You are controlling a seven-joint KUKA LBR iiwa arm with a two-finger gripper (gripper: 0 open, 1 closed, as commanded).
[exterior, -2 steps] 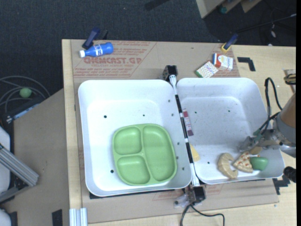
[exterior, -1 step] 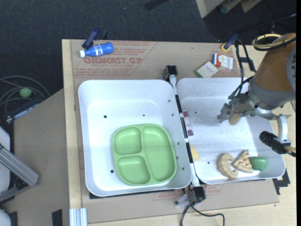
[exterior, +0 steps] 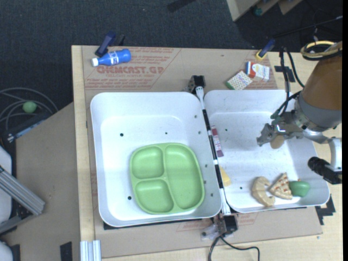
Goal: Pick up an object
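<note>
Brown cardboard (exterior: 163,64) reads "GEMCAST" beside blue bottle (exterior: 111,57).

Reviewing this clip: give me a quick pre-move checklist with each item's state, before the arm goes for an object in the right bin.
1. Objects present in right bin: ok; pizza slice toy, tan piece, green piece lie at its near edge.
2. Gripper above right bin: ok.
3. Gripper over those objects: not ok; it hangs farther back.
4. Anything held: cannot tell.
5. Green divided tray in the left bin, apart from the arm: ok.
</note>
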